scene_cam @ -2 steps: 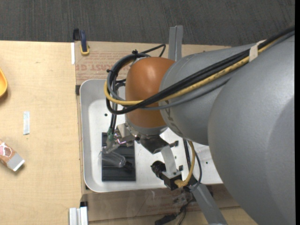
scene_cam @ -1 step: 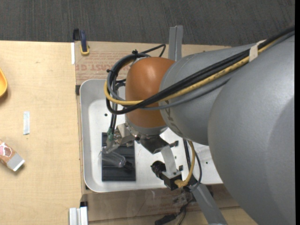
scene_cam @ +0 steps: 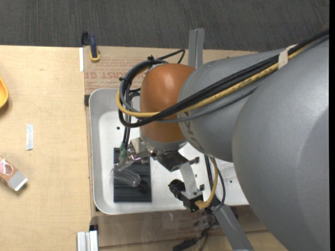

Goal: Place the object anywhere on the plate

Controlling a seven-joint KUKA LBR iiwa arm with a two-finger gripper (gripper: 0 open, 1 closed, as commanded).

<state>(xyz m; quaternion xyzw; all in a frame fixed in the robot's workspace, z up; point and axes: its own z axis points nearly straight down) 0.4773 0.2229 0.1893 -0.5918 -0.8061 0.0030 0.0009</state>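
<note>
Where the grey arm (scene_cam: pixel 272 124) reaches in from the right, its bulk covers most of the right half of the camera view, and the orange band (scene_cam: pixel 162 109) above the wrist sits over the middle of 1 white bin (scene_cam: pixel 99 140). The gripper (scene_cam: pixel 128 163) points down into the front left part of this bin, just over a black rectangular block (scene_cam: pixel 132 188) that lies flat near the bin's front left corner. A small clear, rounded item (scene_cam: pixel 127 179) lies on top of the block, right beneath the gripper; whether the gripper touches or grasps it cannot be told, since the wrist and cables (scene_cam: pixel 128 95) hide that spot. Black and yellow cables loop around the orange band and run back along the arm.

The bin rests on a brown cardboard sheet (scene_cam: pixel 112 67) on the surface (scene_cam: pixel 42 98). Well to the left of the bin, by the surface's left edge, lie a small wrapped packet (scene_cam: pixel 11 174) and, above it, a thin pale strip (scene_cam: pixel 29 137). An orange rounded thing (scene_cam: pixel 2 93) is cut off by the left edge.
</note>
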